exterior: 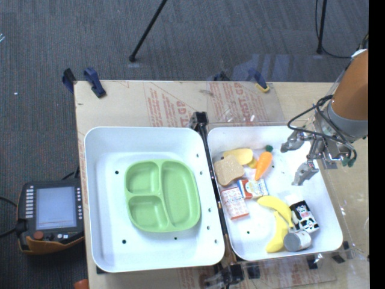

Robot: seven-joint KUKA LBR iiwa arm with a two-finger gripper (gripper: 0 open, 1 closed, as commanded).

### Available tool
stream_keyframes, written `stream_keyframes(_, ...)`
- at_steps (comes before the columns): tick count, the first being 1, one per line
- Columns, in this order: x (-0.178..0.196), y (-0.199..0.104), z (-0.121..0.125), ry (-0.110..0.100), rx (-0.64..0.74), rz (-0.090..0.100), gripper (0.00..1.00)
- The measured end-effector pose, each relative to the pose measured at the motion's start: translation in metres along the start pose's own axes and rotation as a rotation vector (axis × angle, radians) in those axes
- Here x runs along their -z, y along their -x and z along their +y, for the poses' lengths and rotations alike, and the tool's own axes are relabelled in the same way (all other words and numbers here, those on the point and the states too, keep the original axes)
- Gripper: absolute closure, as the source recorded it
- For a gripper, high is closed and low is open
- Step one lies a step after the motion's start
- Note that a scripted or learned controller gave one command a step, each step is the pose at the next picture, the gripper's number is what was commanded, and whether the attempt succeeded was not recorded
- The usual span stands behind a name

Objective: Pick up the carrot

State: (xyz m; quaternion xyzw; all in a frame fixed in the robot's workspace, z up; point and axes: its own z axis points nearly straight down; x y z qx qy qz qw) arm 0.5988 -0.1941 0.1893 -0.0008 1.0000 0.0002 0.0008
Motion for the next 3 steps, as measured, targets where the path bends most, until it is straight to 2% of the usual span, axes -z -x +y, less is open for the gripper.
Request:
stream_keyframes(1, -0.093, 0.029, 0.039, -0.003, -0.2, -0.011, 0.0)
stream_keyframes(2, -0.081, 0.031, 0.042, -0.002, -0.194, -0.013, 1.0)
stream_keyframes(3, -0.046, 0.016, 0.029, 0.0, -0.624, -0.003, 1.0)
